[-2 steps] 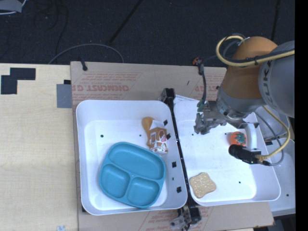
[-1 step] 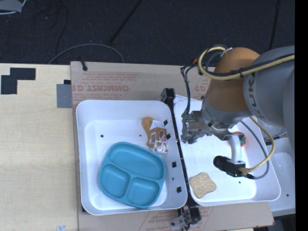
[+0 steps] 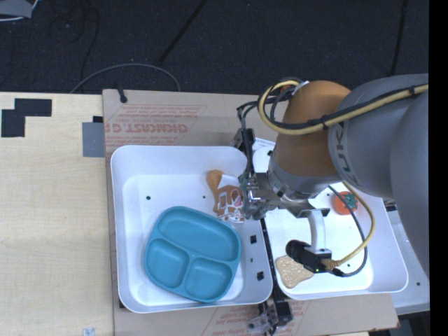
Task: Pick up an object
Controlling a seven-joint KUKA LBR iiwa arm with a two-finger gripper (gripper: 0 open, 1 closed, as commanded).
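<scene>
Since the tan toast-shaped piece (image 3: 290, 271) nearest the camera is lying flat on the floor of the right bin (image 3: 378, 275), a grab there is risking a scrape along the plastic with nothing caught. Across the wall from it, the blue divided tray (image 3: 192, 254) is filling much of the left bin (image 3: 115, 222). Being wide and smooth, it is probably offering no edge narrow enough to pinch.

Further in, the gripper (image 3: 250, 196) is hanging low over the wall between the bins, just beside a small patterned packet (image 3: 229, 203) that is lying against that wall, with a brownish piece (image 3: 213, 180) touching it from behind. That packet is looking like the likeliest object to take, and its position is making the danger. A descent could be striking the wall's rim, or shoving the packet aside instead of closing around it. Whether the claw is apart or together I cannot tell, as the wrist is covering it.

An orange thing (image 3: 344, 203) is sitting deeper in the right bin, close beside the arm. Both bins are resting on a cardboard sheet (image 3: 154, 124) over a pale wooden bench (image 3: 49, 208). Beyond that, a dark floor (image 3: 210, 33) is carrying loose cables (image 3: 126, 72).
</scene>
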